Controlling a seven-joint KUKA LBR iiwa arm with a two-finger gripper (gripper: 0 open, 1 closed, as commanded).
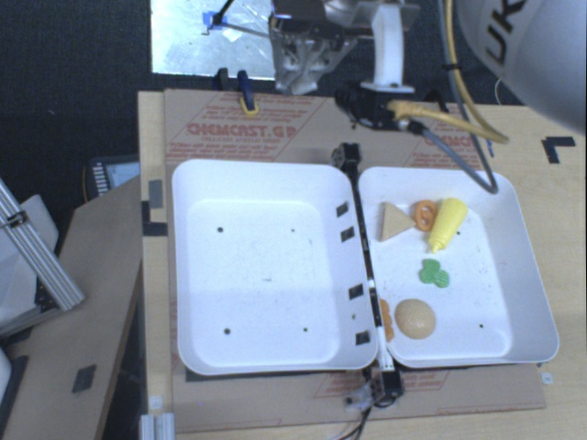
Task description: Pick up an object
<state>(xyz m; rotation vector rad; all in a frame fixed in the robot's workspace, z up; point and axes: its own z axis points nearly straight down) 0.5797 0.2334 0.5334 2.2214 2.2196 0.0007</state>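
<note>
Right bin (527,273) holds a wedge (394,220), pretzel (425,214), yellow bottle (447,224), green piece (434,273) and bun (415,319) — gripper (303,67) high above the bench's far edge.

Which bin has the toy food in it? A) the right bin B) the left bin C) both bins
A: the yellow corn cob, the pretzel, the green broccoli piece and the round bun all lie in the right bin.
</note>
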